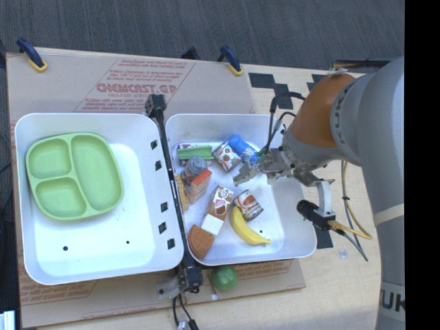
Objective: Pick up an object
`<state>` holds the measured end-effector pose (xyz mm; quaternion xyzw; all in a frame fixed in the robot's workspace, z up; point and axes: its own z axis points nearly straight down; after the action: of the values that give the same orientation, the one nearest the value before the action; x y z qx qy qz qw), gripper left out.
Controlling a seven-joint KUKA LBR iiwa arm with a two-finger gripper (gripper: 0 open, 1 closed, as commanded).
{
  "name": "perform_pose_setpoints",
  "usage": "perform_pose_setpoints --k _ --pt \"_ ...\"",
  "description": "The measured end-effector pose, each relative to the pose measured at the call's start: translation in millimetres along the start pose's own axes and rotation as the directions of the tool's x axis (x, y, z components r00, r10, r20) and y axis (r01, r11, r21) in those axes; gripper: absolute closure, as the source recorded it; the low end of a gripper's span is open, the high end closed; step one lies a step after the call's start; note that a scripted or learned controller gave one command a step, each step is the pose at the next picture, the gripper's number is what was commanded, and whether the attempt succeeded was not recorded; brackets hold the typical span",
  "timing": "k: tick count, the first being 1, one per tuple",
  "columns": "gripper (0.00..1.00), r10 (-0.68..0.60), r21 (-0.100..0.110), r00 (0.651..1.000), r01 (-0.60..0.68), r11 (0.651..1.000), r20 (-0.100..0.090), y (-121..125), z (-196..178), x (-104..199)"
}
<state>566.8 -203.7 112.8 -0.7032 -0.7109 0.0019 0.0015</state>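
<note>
Yellow plastic banana (248,229) lies low in the right-hand white bin (297,243), untouched.
Above it, the gripper (249,171) hangs spread, empty; crowded small cartons beside the banana could get nudged or grabbed instead.

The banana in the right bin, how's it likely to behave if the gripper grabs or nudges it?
The banana looks like smooth toy plastic, so probably stiff, light and a bit slippery. Its curve suggests it would pivot or rock when pushed. It lies against a small carton, which may shift too.
</note>
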Motion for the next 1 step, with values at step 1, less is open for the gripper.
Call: perform_pose_setpoints --k 1 --pt "1.0 -0.003 0.001 1.0 0.003 1.0 0.0 0.3 -10.1 0.3"
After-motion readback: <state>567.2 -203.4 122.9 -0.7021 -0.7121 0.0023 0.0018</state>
